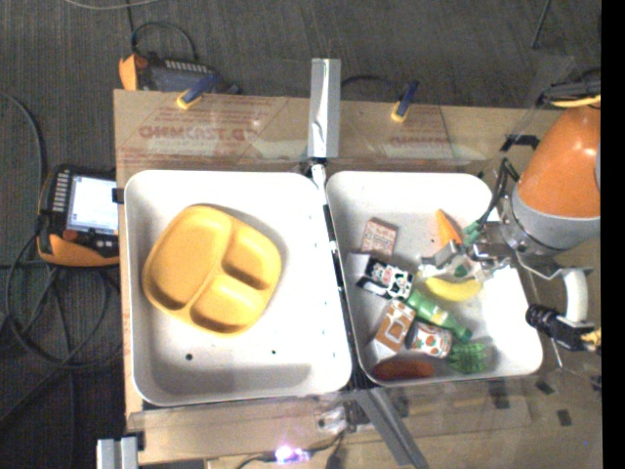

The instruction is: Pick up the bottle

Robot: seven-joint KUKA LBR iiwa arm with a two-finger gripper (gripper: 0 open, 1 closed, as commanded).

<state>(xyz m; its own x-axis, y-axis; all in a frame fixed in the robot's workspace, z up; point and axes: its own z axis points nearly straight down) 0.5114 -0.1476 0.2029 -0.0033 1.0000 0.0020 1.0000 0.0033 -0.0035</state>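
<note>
Reaching in from the right, the grey arm with its orange band [571,169] hangs over the right bin [508,355], and its pincer [459,255] sits low among the items near that bin's middle. Whether the pincer is wide or narrow cannot be told; its metal parts blur together with the clutter under it, and nothing is plainly seen between them.

The bottle [430,308], green, lies on its side in the right bin, just below and left of the pincer, with a yellow banana [455,287] touching or just beside its upper end. An orange carrot [448,228] lies above the pincer. A small brown box [380,235] rests toward the bin's upper left, a black-and-white carton [387,279] below it, and an orange-brown packet [395,326] lower still. A red-labelled pack [429,341], a green leafy item [469,357] and a dark red item [402,368] crowd the bin's lower edge.

The left bin [293,355] holds a yellow compartment tray [213,267]. A handheld pendant [83,213] lies off the surface at far left.
</note>
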